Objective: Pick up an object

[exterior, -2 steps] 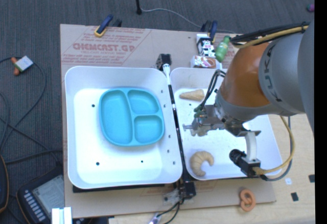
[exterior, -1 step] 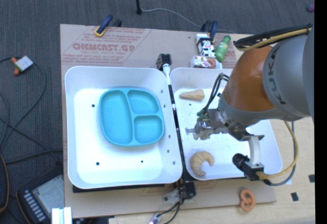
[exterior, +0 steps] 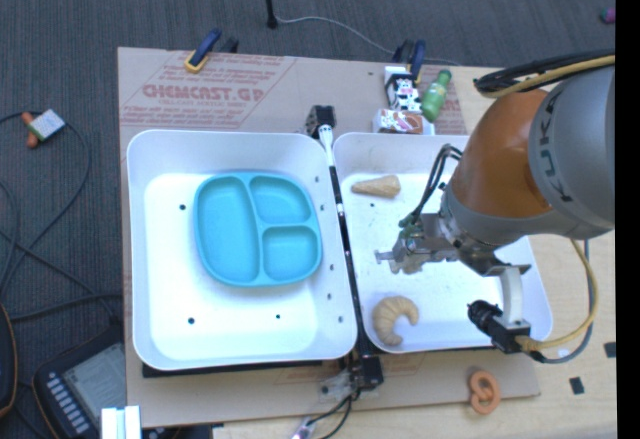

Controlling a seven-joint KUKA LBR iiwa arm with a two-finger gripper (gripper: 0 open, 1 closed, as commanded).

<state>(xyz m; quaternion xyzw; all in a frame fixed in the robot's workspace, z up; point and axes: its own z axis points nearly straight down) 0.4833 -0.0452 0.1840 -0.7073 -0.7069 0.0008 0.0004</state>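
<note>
Two pastries flank the jaws in the right bin.

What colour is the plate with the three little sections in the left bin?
The divided plate is light blue all over, seen in the camera view.

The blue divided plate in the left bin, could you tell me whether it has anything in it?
Empty. All three compartments of the blue divided plate show bare blue, and it lies flat in the left bin. The croissant lies in the right bin.

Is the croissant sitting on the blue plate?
No, the croissant lies in the right bin, while the blue plate is in the left bin.
</note>
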